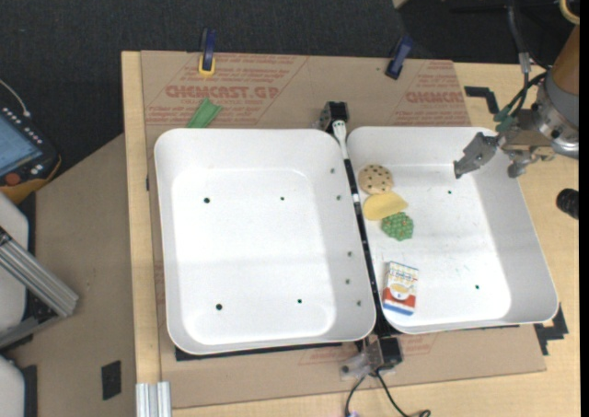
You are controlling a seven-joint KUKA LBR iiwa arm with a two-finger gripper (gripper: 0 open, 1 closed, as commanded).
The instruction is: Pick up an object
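Seen from the fixed camera above the table, two shallow white plastic bins sit side by side on a sheet of brown cardboard. While the left white bin [248, 240] holds nothing to grasp, the right white bin [479, 249] carries four small things, all along its left wall. A round tan cookie [375, 178] lies farthest back, a yellow wedge-shaped piece [384, 206] touches it in front, and a small green bumpy clump [398, 226] touches the wedge. A small flat white packet with orange and blue print [400, 288] lies apart, nearer the front rim, its long side running front to back.

The grey two-finger gripper [477, 156] hangs over the back right part of the same bin, gripping nothing; whether its fingers are spread or closed cannot be told. Every object lies to its left in view, across bare bin floor. The cookie looks nearest, the packet farthest.
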